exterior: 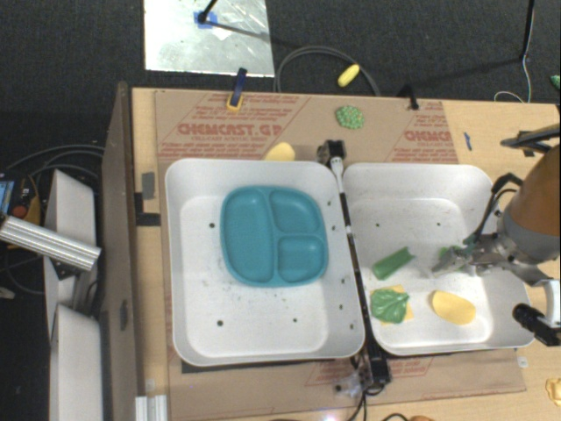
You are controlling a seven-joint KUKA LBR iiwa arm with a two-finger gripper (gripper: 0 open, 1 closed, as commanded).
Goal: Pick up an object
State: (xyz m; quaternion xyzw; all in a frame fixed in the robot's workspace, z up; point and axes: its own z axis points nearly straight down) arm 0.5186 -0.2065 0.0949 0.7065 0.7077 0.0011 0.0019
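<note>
In the right bin lie a green oblong block, a green leafy piece partly over a small yellow patch, and a pale yellow rounded piece. My gripper reaches in from the right and sits low over the bin floor, right of the green block and just above the yellow piece. A small dark-green patch shows at its tip; I cannot make out what it is. The left bin holds a blue divided plate.
Behind the bins, on the cardboard, rest a yellow item and a bumpy green item. A black clamp joins the bins at the back. A metal rail lies off to the left.
</note>
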